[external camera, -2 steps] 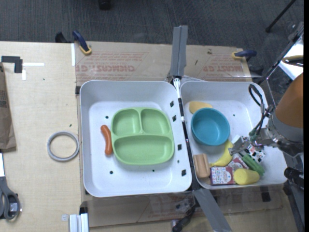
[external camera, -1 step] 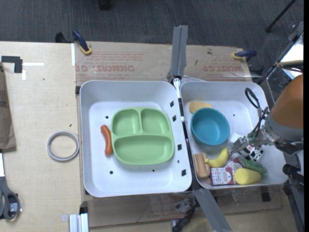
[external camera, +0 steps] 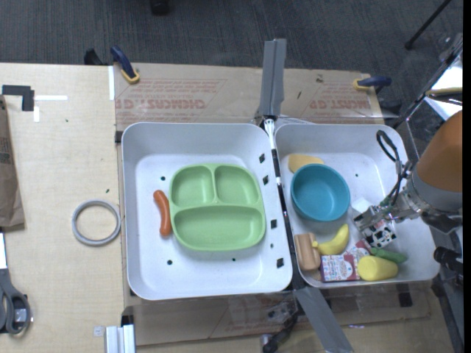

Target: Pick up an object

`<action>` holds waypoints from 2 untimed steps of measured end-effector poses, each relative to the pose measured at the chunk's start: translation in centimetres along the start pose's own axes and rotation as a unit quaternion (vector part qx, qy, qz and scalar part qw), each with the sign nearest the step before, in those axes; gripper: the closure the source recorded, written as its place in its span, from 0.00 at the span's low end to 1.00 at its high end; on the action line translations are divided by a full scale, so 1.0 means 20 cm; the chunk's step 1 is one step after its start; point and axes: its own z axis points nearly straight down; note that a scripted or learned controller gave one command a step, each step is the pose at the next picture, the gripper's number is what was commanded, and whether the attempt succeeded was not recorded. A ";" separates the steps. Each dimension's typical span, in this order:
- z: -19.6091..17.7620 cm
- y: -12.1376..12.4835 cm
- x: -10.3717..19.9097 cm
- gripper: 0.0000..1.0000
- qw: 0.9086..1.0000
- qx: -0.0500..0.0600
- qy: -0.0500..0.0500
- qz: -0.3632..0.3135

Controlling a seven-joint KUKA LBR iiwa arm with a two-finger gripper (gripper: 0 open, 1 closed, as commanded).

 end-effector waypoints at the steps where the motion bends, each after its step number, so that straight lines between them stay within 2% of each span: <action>1: -0.52 0.23 0.32 1.00 0.999 0.003 0.002 0.032; 2: -0.81 0.57 0.50 1.00 0.996 0.004 0.001 0.093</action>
